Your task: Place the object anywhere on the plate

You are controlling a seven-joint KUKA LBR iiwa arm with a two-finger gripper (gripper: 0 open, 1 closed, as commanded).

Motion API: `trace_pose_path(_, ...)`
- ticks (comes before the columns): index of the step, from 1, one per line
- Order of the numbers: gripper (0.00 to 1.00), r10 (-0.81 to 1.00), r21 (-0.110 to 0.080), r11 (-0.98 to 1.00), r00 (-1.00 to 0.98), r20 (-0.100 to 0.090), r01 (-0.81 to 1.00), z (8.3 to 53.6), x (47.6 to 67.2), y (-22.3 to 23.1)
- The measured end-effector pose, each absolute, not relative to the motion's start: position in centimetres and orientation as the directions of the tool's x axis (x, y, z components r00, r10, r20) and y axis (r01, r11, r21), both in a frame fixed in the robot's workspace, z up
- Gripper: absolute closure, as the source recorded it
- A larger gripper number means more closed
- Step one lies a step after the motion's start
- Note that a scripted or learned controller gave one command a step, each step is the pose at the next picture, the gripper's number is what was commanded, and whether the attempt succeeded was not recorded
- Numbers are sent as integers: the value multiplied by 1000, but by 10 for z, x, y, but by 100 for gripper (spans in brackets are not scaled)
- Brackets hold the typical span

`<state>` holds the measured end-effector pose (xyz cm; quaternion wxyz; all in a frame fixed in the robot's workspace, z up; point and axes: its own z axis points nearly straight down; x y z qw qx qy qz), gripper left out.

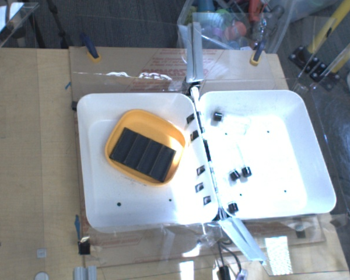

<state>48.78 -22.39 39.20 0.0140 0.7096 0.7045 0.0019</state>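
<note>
A yellow plate [122, 134] sits in the left bin [93, 209]. On the plate lies a dark grey ribbed rectangular block [143, 154], flat and tilted a little, covering most of the plate's middle.
The right bin [315, 174] holds several small black clips, one [217, 116] near its back left and two [240, 172] near its middle. More black clips line the divider [199, 150] between the bins. A clear box of toys [239, 10] stands behind.
</note>
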Motion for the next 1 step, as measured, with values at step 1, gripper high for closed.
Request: trace_pose_path(1,0,1000,22,-7,7,-17,1000,392,488,-224)
